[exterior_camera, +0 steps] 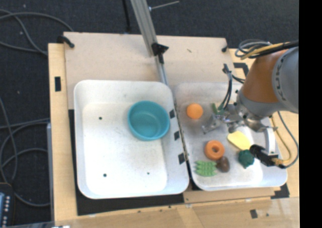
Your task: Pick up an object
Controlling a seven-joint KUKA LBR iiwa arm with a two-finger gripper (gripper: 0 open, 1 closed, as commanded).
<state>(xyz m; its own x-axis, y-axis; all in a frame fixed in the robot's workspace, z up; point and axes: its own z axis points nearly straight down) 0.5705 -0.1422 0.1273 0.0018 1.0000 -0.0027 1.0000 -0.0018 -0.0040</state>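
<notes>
My gripper (213, 122) hangs low over the middle of the right bin (201, 91), reaching in from the right. An orange ball (194, 110) lies just to its left, and a small green piece (216, 107) shows at its upper edge. Below the gripper sits an orange ring (215, 149), with a brown lump (223, 164) and a green leafy toy (205, 168) nearer the front. A yellow block (239, 140) and a dark green toy (246, 158) lie to the lower right. Nothing can be seen held.
A blue bowl (148, 120) stands in the left bin (100, 171) near its right wall. A slanted metal rail (143, 15) runs from the top down to the gap between the bins. Cables (254, 48) trail at the arm's back.
</notes>
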